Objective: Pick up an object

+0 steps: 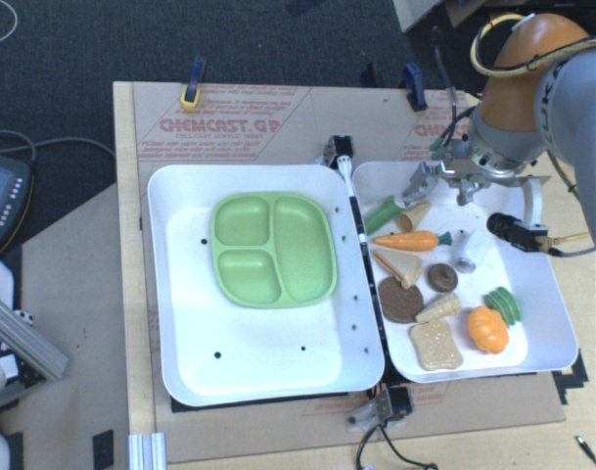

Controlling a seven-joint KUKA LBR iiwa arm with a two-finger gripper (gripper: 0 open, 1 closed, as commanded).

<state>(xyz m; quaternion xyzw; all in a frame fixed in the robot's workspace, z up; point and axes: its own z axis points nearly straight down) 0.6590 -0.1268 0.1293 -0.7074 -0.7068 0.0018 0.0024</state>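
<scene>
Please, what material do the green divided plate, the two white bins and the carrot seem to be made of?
The green divided plate looks like moulded plastic, matte, in one even colour with rounded compartment edges. The two white bins look like thin formed plastic, smooth with soft highlights at the rims. The carrot is probably a plastic toy: flat uniform orange, slight sheen.

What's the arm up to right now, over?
Gripper low over right bin, far end. Nothing seen held. Carrot and toy food close below.

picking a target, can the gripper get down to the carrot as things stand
Probably yes. The carrot lies on top in the right bin, uncovered, with the gripper just above it; the neighbouring food pieces crowd its sides.
</scene>
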